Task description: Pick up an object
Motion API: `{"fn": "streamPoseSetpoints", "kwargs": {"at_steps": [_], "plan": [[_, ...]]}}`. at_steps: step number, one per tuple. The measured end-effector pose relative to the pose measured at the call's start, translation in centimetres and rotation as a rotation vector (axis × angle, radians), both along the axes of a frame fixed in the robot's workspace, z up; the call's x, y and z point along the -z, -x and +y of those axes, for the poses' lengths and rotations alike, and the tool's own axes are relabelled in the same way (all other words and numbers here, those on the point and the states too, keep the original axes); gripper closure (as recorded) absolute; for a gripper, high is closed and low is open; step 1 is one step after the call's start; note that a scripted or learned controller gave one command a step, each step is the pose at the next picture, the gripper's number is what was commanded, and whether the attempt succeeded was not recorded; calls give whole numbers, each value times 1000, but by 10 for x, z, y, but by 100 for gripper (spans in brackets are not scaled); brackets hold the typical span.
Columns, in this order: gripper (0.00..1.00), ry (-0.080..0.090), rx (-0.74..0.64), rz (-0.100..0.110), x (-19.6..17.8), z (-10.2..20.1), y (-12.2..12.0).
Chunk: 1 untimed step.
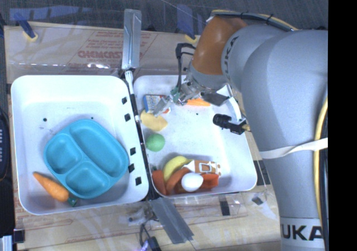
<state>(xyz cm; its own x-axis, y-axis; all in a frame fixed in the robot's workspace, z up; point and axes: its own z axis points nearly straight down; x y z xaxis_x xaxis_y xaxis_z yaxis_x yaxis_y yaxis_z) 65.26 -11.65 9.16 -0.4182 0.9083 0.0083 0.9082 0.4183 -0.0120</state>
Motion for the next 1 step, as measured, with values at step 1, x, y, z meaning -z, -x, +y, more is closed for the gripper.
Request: {"fn": "streamPoseSetpoints", "kwargs": {"at_steps": [1], "plan": [[100, 2, -6, -7, -11, 1, -2]]}}
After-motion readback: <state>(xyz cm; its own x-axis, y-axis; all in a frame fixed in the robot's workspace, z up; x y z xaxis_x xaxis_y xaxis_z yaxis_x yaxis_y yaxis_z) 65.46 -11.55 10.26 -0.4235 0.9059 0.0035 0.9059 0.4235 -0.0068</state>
